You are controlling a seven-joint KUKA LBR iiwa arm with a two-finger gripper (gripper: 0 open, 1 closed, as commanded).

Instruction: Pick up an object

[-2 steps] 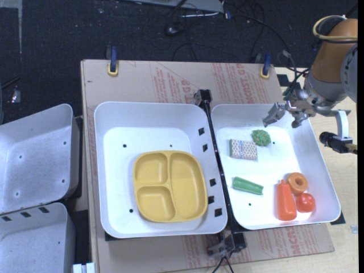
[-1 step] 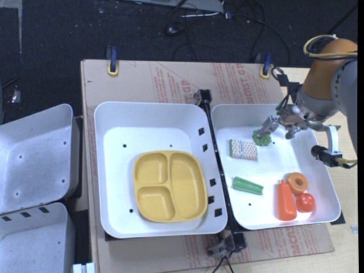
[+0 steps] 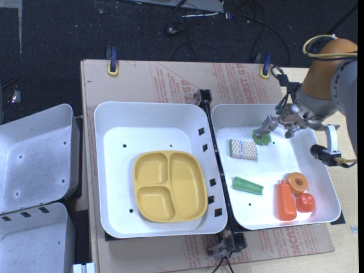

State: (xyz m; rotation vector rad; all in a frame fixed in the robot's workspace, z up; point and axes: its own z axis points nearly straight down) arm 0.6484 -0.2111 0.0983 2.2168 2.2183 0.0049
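Nearest the lens, along the bottom edge, the surface (image 3: 273, 244) shows as a pale brown board with red printing, carrying two shallow white bins side by side. Largest of what sits on it is the left bin (image 3: 108, 152), which holds a yellow divided tray (image 3: 170, 186) with three compartments, lying flat toward the bin's near side. Beside it, sharing a black clamped seam, the right bin (image 3: 318, 169) holds all the small items.

Reaching in from the right, the grey arm (image 3: 333, 90) with its orange band hangs over the right bin's far corner. Its pincer (image 3: 272, 127) points down and left, and its fingers are closed around a small green broccoli-like piece (image 3: 262, 136) at the bin's far end, just off the floor or touching it; which of the two cannot be told.

Among the loose things, an orange bottle-shaped toy (image 3: 286, 201) lies near the bin's front right corner. Touching its right side is a red tomato-like piece (image 3: 306, 202), and just behind those sits an orange ring-shaped doughnut (image 3: 297, 182). A green pod-shaped piece (image 3: 247, 185) lies at a slant near the bin's left wall, well apart from the bottle. Behind it, a small speckled packet (image 3: 243, 149) with a green edge lies flat, just beside the broccoli piece.
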